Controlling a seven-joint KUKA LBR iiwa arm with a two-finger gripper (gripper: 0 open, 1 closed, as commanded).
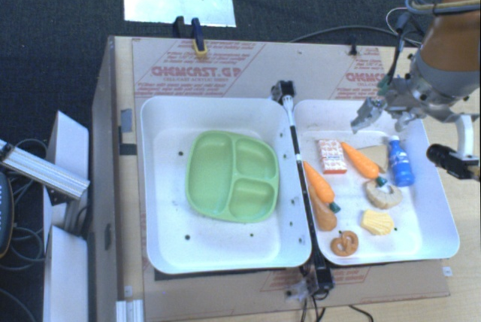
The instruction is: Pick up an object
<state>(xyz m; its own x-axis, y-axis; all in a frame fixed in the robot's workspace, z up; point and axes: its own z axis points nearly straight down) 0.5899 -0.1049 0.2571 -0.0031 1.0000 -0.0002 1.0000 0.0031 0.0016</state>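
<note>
Camera view, scene: we see two white bins side by side on the counter [188, 61]; the left bin [161, 162] carries a green divided plate [229, 176], the right bin [428, 238] carries the small things.
Candidates: a red-and-white box [331, 156], an orange carrot [361, 160], a second carrot [319, 185], a blue bottle [400, 162], a bread-like piece [384, 195], a yellow wedge [377, 222], a pretzel [345, 243].
Likeliest target: we judge the orange carrot, since it lies nearest below the gripper, near the bin's far end.
Handling: it looks like light, stiff toy food with a smooth, rounded skin, so it may slip or roll; we would take it across the thick middle, jaws square to its long axis.
Gripper [368, 116]: it hangs above the right bin's far end, touching nothing we can see.
Gripper state: we cannot tell how far open it is; we see nothing between its tips.
</note>
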